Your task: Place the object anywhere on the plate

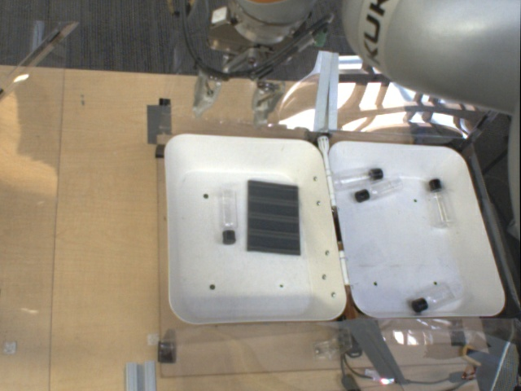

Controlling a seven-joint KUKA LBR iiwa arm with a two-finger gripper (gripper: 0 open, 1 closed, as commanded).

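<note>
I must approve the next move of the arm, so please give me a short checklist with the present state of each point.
1. Fingers apart: ok, there is a gap with nothing in it.
2. Gripper clear of the bins: ok, it is above the left bin's far edge.
3. Plate free on top: ok, the dark ribbed plate lies flat.
4. Tube near the plate: ok, it lies just left of it, not touching.
5. Tube already on the plate: not ok.
6. Other tubes stay in the right bin: ok.
</note>
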